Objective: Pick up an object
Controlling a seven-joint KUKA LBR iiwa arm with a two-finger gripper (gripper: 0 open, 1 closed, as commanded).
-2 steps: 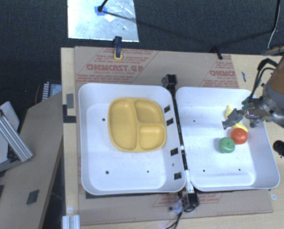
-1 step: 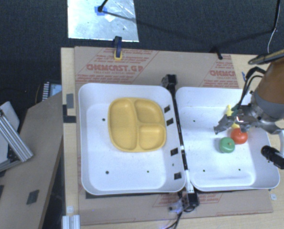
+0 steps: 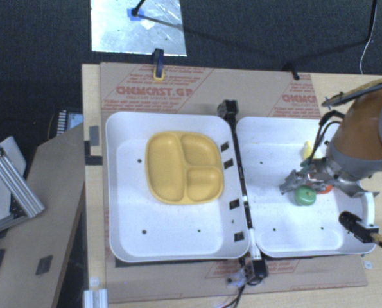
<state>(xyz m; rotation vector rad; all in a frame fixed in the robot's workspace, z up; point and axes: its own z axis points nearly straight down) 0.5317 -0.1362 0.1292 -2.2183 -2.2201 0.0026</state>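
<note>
My gripper hangs low over the right bin, near its right side. A green round object lies just below the gripper's tip, touching or nearly touching it. A small red-orange thing peeks out right beside the green one, partly hidden by the gripper. A yellow object lies a little farther back in the same bin, near the arm. Nothing shows clearly held between the fingers.
The left bin holds a yellow divided plate with three compartments. A black divider runs between the bins. The orange-banded arm covers the right bin's right rim.
</note>
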